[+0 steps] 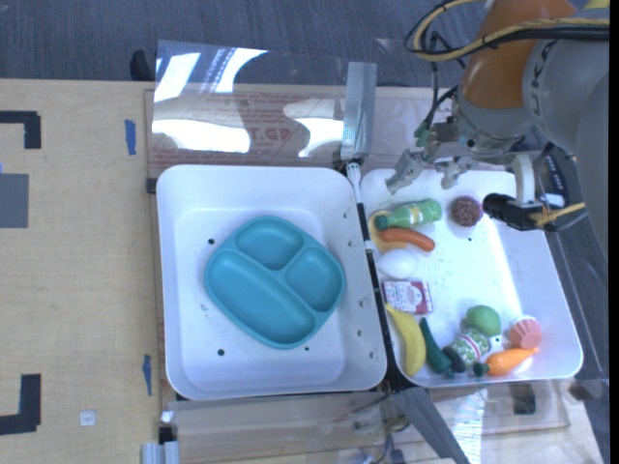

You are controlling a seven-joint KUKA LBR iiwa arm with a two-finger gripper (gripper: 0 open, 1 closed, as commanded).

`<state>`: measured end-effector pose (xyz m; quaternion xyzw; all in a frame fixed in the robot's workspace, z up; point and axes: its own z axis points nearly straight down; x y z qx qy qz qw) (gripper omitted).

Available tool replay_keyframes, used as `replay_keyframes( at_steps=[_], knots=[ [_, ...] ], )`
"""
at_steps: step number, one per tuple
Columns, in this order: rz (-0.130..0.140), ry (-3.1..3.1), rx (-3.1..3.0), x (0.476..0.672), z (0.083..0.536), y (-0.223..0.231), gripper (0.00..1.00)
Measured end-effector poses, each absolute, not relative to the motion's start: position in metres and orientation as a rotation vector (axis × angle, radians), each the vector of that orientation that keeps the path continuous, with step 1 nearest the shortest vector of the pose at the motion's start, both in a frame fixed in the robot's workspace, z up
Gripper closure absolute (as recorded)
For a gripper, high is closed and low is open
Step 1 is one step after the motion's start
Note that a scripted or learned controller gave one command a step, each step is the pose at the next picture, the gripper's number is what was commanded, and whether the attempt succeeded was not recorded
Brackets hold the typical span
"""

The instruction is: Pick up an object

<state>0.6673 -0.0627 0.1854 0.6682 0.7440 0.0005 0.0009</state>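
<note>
My jaws [427,167] hang spread and pinching nothing over the far end of the right bin [551,307], just above the green bottle [410,213]. Beside the bottle lie a carrot [406,239], an egg [397,263] and a brown ball [465,211]. Nearer the front sit a banana [408,337] and a green apple [483,319]. The left bin [184,288] holds a teal tray [275,280].

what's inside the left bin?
The left bin holds one teal divided plate with three compartments, nothing visible in them. Whatever lies under the plate is covered. The food toys all sit in the right bin.
</note>
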Motion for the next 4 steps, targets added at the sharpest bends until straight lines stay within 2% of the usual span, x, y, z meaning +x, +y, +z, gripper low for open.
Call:
replay_keyframes(
  at_steps=[1, 2, 3, 4],
  knots=[
    [0.002, 2.174, 2.263, 0.667, 0.185, -0.087, 0.0],
    [0.005, 2.131, 2.303, 0.652, 0.096, -0.1, 0.0],
    [0.005, 2.147, 2.288, 0.633, 0.088, -0.093, 0.0],
    [0.002, 1.495, 2.76, 0.621, 0.085, -0.139, 0.0]
  ],
)
